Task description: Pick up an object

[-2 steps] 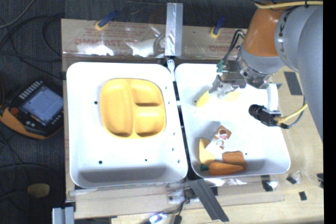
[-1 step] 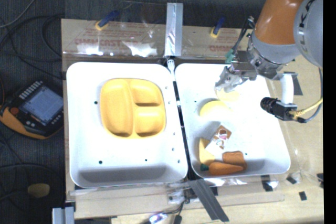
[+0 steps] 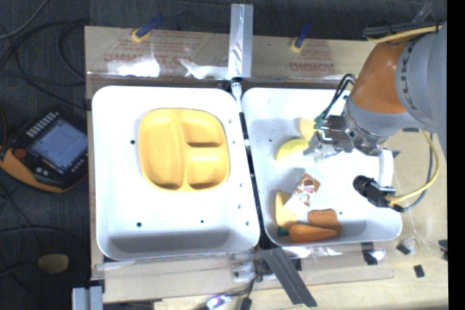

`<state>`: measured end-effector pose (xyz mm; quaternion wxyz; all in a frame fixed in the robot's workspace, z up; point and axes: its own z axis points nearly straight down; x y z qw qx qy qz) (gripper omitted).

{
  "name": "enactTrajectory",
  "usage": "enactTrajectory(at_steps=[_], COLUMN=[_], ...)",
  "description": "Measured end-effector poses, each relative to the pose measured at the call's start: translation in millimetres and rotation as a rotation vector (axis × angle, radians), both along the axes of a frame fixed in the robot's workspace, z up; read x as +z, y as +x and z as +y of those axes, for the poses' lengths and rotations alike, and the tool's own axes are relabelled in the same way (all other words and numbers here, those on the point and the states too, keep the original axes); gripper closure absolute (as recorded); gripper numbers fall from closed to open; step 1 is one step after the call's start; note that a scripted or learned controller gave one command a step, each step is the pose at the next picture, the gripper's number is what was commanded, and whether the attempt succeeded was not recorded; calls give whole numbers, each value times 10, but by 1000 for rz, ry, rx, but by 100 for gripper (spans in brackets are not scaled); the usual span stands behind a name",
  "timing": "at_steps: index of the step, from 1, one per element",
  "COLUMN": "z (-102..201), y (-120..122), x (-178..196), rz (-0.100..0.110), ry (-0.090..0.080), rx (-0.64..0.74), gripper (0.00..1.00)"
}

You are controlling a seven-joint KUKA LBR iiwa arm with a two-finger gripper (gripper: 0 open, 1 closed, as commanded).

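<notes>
End effector [image 3: 325, 141] low in the right bin [image 3: 265, 156], finger state hard to tell, nothing visibly held. Left of that bin: yellow divided tray [image 3: 184, 149] in the left bin [image 3: 116, 178]. Inside right bin: lemon-like piece [image 3: 291, 149] just beside end effector, small packet [image 3: 307, 189], orange carrot-like piece [image 3: 312, 232] near front wall.

The bench [image 3: 109, 47] bears two white bins, left [image 3: 116, 229] and right [image 3: 378, 225], side by side.
</notes>
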<state>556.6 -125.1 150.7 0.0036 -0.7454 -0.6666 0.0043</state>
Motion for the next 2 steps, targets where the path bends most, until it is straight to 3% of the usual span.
enactTrajectory(at_steps=[1, 2], z=[2, 332], y=[1, 51], x=[0, 696], rz=[0, -1], ry=[0, -2], rx=[0, -55], gripper=[0, 0])
